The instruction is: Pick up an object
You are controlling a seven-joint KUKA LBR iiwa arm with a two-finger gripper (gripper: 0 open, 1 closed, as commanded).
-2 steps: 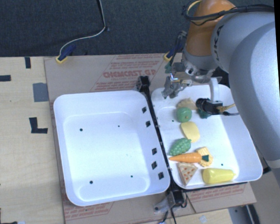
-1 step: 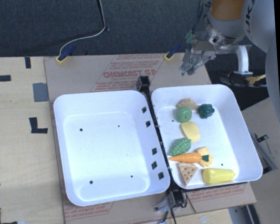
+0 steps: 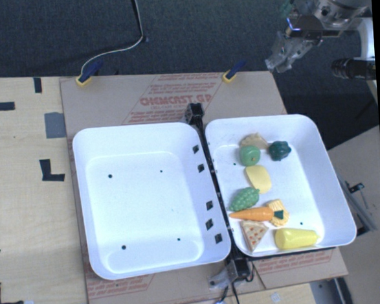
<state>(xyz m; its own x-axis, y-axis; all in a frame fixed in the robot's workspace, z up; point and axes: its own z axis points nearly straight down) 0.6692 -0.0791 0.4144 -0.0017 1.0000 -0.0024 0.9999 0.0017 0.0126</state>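
The right bin (image 3: 319,145) holds several toy foods: a green apple (image 3: 250,155), a dark green broccoli (image 3: 279,150), a beige piece (image 3: 254,140) behind the apple, a pale yellow piece (image 3: 259,178), a bumpy green fruit (image 3: 245,198), an orange carrot (image 3: 251,214), a corn piece (image 3: 276,211), a pizza slice (image 3: 253,234) and a yellow lemon-like piece (image 3: 295,238). My gripper (image 3: 280,56) hangs high at the upper right, beyond the bins' far edge, well apart from all the objects. Nothing shows between its fingers.
The left bin (image 3: 89,155) lies beside the right one, joined by a black hinge strip (image 3: 207,179). Both rest on a cardboard sheet (image 3: 167,98) held by blue and yellow clamps (image 3: 88,72). A white cable (image 3: 127,45) runs over the dark floor behind.
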